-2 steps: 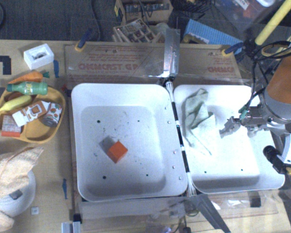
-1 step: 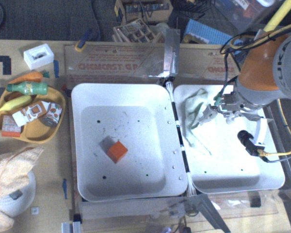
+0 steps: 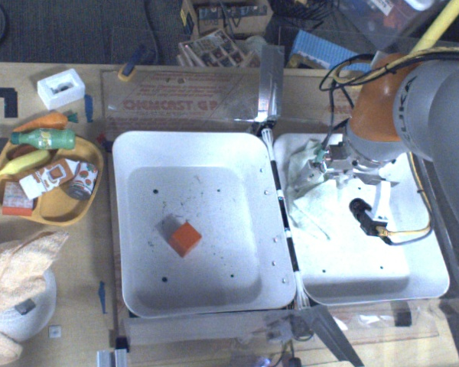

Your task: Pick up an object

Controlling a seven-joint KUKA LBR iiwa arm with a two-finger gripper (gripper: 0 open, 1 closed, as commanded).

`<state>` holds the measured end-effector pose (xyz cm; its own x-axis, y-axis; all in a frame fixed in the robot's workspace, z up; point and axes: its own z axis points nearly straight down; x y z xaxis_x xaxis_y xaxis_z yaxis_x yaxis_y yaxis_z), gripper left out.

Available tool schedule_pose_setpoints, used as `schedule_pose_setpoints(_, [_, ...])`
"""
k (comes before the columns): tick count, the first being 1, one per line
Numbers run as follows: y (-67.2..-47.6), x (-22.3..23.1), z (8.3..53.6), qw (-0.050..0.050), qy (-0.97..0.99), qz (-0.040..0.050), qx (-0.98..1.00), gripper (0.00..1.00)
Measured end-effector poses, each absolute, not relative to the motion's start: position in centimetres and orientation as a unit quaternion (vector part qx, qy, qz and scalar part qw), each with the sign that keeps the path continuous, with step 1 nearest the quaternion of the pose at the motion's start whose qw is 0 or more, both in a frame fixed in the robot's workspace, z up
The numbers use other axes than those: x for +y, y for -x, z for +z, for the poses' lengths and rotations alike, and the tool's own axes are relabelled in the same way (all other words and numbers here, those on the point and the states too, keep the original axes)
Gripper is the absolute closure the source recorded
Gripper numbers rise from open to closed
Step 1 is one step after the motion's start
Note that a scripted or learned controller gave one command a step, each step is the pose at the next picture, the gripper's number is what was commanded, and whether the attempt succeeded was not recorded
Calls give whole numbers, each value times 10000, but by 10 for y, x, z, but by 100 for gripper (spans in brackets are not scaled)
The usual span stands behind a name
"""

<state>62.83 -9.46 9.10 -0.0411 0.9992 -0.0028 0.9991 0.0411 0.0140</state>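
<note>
An orange cube (image 3: 186, 238) lies alone in the left bin (image 3: 138, 159), a little left of that bin's middle. My gripper (image 3: 323, 163) hangs low over the far left part of the right bin (image 3: 413, 274), below the arm's orange band (image 3: 376, 105). Right at the gripper, a crumpled clear, greenish thing (image 3: 301, 168) lies against the bin's left wall. I cannot tell whether the gripper touches it. The cube is far to the gripper's left, across the wall between the bins.
A black cable with a yellow end (image 3: 371, 216) droops from the wrist into the right bin. A yellow bowl (image 3: 57, 212) of toy food sits left of the bins. A white box (image 3: 61, 89) and a cloth (image 3: 19, 281) lie near it.
</note>
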Motion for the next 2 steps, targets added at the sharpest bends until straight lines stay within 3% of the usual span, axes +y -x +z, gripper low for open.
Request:
schedule_pose_setpoints(1, [-670, -134, 90, 42, -6765, 24, 7364, 0])
schedule_pose_setpoints(2, [-669, -94, 90, 30, -6634, 19, 7482, 0])
